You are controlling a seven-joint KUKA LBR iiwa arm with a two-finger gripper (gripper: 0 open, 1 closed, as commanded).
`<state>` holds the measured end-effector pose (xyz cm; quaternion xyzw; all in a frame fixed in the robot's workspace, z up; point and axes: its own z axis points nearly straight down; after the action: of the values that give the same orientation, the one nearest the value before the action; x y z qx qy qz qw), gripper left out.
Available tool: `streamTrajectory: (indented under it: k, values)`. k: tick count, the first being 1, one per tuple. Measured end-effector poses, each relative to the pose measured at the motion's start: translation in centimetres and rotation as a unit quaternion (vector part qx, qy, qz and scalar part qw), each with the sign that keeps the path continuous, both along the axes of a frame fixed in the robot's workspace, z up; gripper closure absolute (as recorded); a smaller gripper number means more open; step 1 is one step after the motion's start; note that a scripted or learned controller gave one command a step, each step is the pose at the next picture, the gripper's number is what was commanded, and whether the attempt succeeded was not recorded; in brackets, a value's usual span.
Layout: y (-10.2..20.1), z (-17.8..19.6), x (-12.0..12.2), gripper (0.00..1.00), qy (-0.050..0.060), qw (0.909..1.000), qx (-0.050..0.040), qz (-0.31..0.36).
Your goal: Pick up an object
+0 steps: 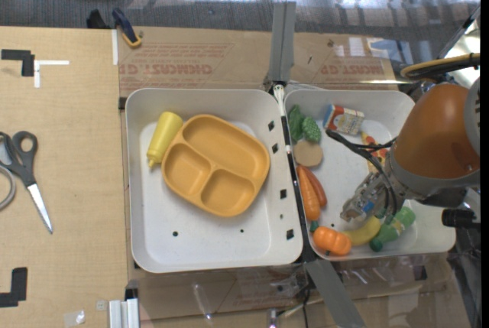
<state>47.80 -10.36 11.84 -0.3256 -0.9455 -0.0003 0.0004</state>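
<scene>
Camera view shows the gripper point(364, 202) lowered into the right bin point(428, 242), toward its 5 o'clock corner, just above a banana point(365, 230). Whether its claw is open or closed, or has hold of anything, I cannot tell. A green bottle point(393, 228) lies at 3 o'clock of the banana, an orange pepper point(331, 241) at 9 o'clock. The left bin point(145, 242) bears a yellow divided plate point(216, 164) and yellow bottle point(163, 137).

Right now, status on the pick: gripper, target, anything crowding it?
Gripper low in right bin, over the banana; no grasp seen. Green bottle, orange fruit, carrot crowd close.
</scene>
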Motion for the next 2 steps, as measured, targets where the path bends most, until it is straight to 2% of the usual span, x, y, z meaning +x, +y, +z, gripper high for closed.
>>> streamTrajectory:
  k: [1,2]
  values:
    - [0.8,-2.7,-0.1,1.0,0.0,0.9997,0.0,-0.025]
    - [-4.7,-2.6,0.0,1.0,-0.002,0.9878,-0.0011,0.156]
